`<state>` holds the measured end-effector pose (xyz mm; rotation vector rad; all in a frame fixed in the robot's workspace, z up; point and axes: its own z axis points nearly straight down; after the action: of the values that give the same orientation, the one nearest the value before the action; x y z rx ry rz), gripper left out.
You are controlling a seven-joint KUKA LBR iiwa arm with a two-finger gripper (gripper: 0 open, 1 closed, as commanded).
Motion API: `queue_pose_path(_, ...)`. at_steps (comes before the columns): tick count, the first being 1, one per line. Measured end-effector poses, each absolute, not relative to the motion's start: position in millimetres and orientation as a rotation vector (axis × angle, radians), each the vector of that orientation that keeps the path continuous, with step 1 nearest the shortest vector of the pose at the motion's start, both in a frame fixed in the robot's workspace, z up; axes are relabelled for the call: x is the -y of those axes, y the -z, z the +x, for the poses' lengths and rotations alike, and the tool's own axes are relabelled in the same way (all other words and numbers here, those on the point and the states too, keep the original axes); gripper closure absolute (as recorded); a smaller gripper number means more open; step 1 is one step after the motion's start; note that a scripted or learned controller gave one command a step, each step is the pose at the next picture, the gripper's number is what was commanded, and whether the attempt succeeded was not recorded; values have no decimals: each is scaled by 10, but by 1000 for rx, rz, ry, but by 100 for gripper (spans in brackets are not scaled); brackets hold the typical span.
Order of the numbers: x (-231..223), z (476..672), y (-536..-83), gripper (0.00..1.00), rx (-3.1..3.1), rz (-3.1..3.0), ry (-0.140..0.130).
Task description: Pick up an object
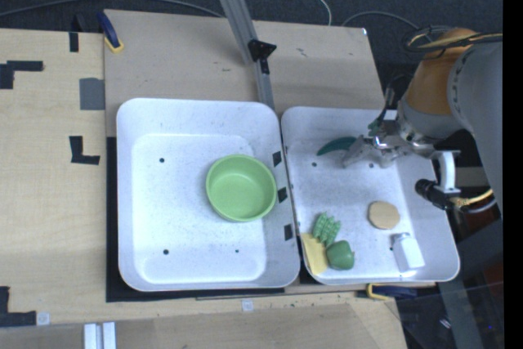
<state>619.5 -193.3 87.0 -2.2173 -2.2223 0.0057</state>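
1. The claw (369,151) sits low in the upper part of the right bin (425,257); the grey arm with its orange band (433,86) enters from the right of the camera view.
2. The nearest candidate is a dark green, leaf-shaped object (335,146); it lies just to the left of the claw as the camera sees it, its long axis running roughly left to right toward the claw tips, its right end touching or almost touching them.
3. We cannot tell whether the claw is spread or closed, nor whether the green object's end lies between its tips; metal parts overlap there and the detail is too small.
4. Other things in the right bin lie well below the claw: a tan round disc (383,215), a small white piece (404,249), a green spiky piece (326,228), a green rounded lump (340,256) and a yellow piece (314,256) at the bin's lower left.
5. The left bin (147,257) holds a green bowl (240,188), well apart from the claw.
6. We judge that any grasp here turns on closing across the leaf-shaped object's short width.
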Motion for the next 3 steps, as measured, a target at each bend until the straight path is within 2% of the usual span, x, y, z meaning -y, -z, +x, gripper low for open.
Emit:
queue_pose_path(1, 1929, 6201, -982, 100, 2225, -2217, -4)
queue_pose_path(2, 2011, 6228, -1572, 100, 2226, -2224, 3)
queue_pose_path(3, 1946, 6159, -2121, 100, 2226, -2222, 3)
